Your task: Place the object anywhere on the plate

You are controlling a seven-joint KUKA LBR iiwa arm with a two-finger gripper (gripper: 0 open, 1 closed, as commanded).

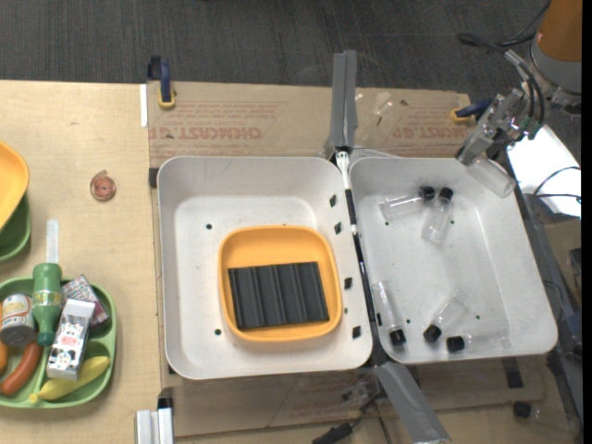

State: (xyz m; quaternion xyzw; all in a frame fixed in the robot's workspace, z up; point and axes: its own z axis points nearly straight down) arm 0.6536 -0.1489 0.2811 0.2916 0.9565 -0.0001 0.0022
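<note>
Nearest me, three clear plastic vials with black caps [442, 322] lie along the front of the right shallow white bin [536, 322]. In the left white bin [185, 248] sits the square orange plate [277, 240], carrying a dark ribbed block [278, 295]. Further back in the right bin lie two more clear black-capped vials [421, 202]. Beyond its far right corner hangs the robot's hand [483, 146]; whether it's spread I cannot tell.

Single fixed overhead camera, slanted down, both white bins [176, 248] framed
</note>
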